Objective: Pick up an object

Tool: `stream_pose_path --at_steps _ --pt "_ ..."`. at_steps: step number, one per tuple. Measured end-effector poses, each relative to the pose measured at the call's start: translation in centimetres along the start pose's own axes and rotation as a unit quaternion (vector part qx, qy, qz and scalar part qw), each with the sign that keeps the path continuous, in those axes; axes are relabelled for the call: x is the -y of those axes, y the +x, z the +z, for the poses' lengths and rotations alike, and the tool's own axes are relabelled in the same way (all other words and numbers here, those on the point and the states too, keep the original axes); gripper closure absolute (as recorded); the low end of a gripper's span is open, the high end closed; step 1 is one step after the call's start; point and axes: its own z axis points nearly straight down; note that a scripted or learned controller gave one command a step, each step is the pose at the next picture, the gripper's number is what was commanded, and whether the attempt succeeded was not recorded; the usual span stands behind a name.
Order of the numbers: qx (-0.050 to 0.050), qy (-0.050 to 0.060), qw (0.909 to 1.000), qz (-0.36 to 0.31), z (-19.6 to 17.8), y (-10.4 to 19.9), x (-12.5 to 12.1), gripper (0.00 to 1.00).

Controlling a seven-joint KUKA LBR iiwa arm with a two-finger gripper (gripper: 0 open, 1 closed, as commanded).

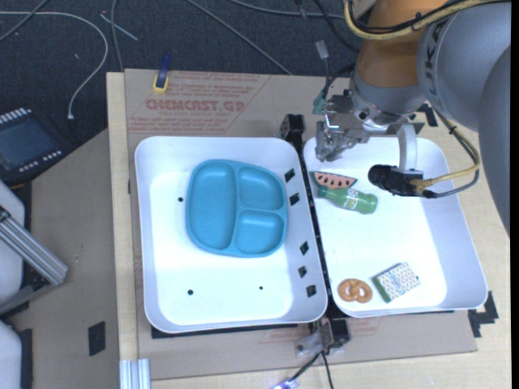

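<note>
The right bin [454, 241] holds a watermelon slice toy [335, 180], a green bottle [358, 201] lying just in front of it, a brown pretzel [354, 290] and a green-and-white patterned packet [396, 281] near the front edge. My gripper [333, 147] hangs over the bin's back left corner, just behind and above the watermelon slice. It is open with nothing between its fingers. The grey arm with its orange band [405, 23] reaches in from the top right.
A blue divided plate [237, 207] lies in the left bin [162, 282]. A black piece on a yellow cable [395, 178] hangs from the arm over the right bin's back. Black clips [305, 241] line the wall between the bins.
</note>
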Motion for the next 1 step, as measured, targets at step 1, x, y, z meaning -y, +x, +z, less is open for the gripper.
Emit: stream_pose_path --at_steps 1 --pt "0.000 0.000 1.0000 0.000 1.69 5.16 -1.49 1.00"
